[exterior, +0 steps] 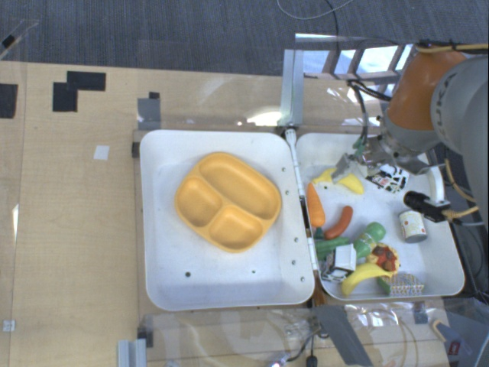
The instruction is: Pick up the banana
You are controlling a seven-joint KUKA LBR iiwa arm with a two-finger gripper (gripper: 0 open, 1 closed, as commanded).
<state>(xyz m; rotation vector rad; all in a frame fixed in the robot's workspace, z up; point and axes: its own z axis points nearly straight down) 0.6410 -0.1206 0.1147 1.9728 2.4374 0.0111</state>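
The banana [359, 278] is yellow and curved. It lies near the front edge of the right bin [447, 277], beside a red and yellow toy [385, 258]. My gripper [350, 164] hangs over the back part of the same bin, well behind the banana and apart from it. It sits close above a small yellow piece [349, 183]. The grey arm with its orange band [415, 92] reaches in from the right. The wrist hides how the gripper stands.
The right bin also holds an orange carrot [315, 205], a red sausage-like item [339, 222], green toys [365, 236], a small white cup [412, 225] and a patterned card [388, 179]. A yellow divided plate [228, 201] lies in the left bin [164, 281].
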